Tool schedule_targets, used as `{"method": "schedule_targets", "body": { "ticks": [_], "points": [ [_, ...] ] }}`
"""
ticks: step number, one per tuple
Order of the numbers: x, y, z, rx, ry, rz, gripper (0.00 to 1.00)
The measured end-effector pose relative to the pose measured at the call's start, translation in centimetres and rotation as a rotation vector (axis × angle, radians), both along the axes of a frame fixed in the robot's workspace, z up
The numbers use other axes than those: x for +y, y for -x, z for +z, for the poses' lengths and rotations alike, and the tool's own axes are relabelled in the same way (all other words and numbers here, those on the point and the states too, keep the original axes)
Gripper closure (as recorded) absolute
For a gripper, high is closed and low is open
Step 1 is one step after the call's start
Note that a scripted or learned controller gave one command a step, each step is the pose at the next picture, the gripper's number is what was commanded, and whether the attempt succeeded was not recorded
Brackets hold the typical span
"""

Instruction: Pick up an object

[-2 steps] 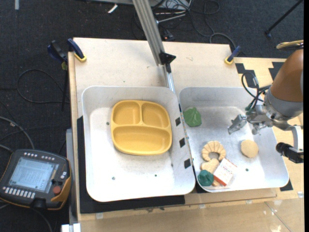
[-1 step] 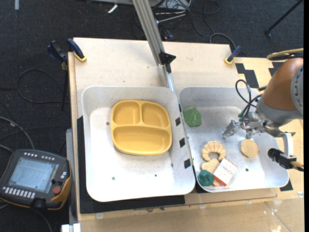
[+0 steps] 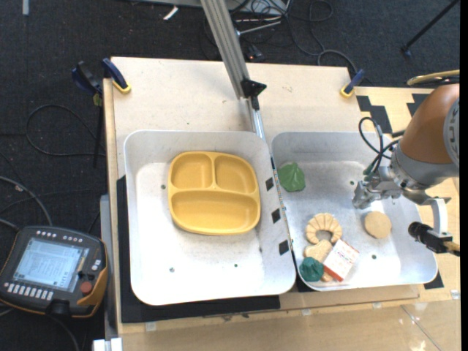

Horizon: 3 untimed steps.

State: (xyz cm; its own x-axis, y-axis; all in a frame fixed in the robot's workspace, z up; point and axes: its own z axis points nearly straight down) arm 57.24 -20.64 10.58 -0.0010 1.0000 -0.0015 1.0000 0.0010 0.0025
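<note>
White plastic formed both shallow bins, the right bin (image 3: 409, 273) rounded at its corners and the left bin (image 3: 146, 269) beside it on the tabletop (image 3: 183, 93). Nearest the camera in the right bin lay a small cluster: a dark green lump (image 3: 312, 270), a red and white carton (image 3: 341, 260) touching it, and a pale, ridged ring-shaped pastry toy (image 3: 322, 229) just behind. A tan round biscuit-like disc (image 3: 378, 224) sat apart, toward the arm's side. Just above that disc hung the tool (image 3: 363, 196), a grey metal assembly with cables; whether its fingers were apart or together could not be told. Nothing was seen held in it, so the pick looked not yet done: every object lay on the bin floor, and the disc seemed the likeliest target. Farther back rested a matte green leaf-shaped piece (image 3: 292, 176). In the left bin sat a smooth yellow divided tray (image 3: 214, 193) with three compartments.
</note>
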Motion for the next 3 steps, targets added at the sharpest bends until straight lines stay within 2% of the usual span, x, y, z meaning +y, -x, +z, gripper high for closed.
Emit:
{"method": "schedule_targets", "body": {
  "ticks": [1, 3],
  "points": [
    [0.1, 0.8, 4.8, -0.003, 0.001, -0.002, 1.0],
    [-0.4, -0.4, 16.1, -0.005, 0.002, 0.002, 1.0]
  ]
}}
